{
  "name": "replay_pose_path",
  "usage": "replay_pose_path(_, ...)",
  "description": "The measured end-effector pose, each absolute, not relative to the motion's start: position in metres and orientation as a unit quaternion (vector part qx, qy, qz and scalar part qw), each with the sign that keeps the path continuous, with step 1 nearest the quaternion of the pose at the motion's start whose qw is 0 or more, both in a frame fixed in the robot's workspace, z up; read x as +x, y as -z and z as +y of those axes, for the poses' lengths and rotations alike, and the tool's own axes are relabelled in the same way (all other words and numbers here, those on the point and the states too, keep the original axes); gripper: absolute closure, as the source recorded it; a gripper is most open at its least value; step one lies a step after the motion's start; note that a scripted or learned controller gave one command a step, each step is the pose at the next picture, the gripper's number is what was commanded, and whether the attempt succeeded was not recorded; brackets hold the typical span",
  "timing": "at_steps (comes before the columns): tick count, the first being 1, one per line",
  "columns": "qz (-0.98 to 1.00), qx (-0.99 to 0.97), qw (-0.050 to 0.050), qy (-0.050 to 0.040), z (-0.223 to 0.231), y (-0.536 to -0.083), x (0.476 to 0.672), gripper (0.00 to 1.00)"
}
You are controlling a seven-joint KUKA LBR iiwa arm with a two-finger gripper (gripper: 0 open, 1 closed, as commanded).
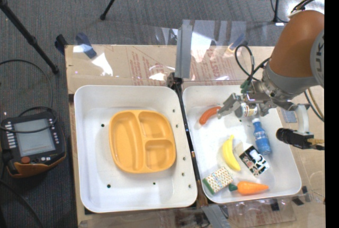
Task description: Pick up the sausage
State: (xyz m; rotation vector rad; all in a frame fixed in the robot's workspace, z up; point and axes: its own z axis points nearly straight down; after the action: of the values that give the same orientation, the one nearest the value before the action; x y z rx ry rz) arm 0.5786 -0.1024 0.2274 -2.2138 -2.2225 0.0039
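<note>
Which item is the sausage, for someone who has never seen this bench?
Look in the right-hand white bin, at its upper left area near the divider between the bins. The sausage lies there, just left of the gripper. It is a short, curved, orange-red piece lying alone, unlike the yellow banana and the green-topped carrot lower down.

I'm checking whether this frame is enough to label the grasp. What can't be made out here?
- Gripper finger state: too small and blurred beside the sausage.
- Contact between gripper and sausage: unclear from the slanted camera view.
- Print on the black-and-white packet: too small to read.
- Arm: cut off by the right edge.
</note>
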Motion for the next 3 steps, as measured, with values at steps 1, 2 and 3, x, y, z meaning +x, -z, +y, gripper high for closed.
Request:
replay_pose_path(1,-0.708,-0.706,0.002,-0.0012,-0.102,-0.227,0.579,0.00)
replay_pose_path(2,-0.727,-0.686,0.002,-0.0011,-0.105,-0.153,0.624,0.00)
replay_pose_path(3,-0.738,-0.675,0.001,0.0003,-0.112,-0.101,0.641,0.00)
